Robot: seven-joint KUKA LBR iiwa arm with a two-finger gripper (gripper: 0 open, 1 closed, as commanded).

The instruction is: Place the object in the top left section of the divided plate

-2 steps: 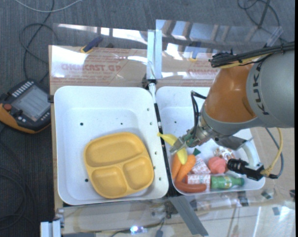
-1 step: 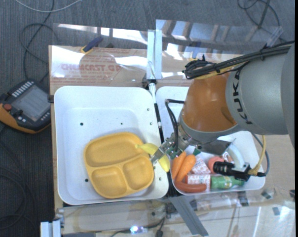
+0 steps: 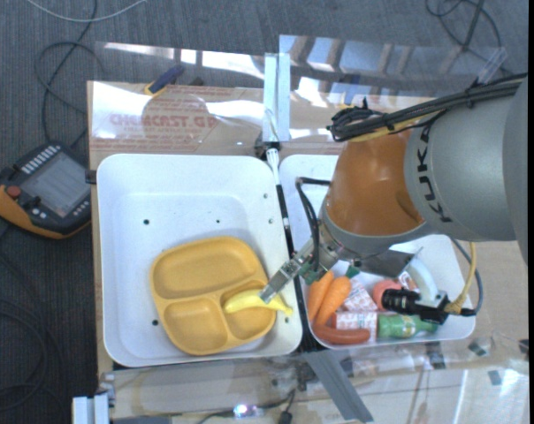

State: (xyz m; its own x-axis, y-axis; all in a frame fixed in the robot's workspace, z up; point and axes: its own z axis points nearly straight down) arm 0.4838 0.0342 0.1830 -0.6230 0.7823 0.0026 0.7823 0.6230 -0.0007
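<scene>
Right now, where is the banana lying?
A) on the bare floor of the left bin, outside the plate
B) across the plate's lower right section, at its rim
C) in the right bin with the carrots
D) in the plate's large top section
B: the banana lies in the lower right part of the yellow divided plate in the left bin, with the gripper right at its end.

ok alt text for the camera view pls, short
A grey and orange robot arm's hand reaches over a yellow divided plate in the left white bin, at a banana lying in the plate's lower right section. The right bin holds carrots and other toy food.
</scene>
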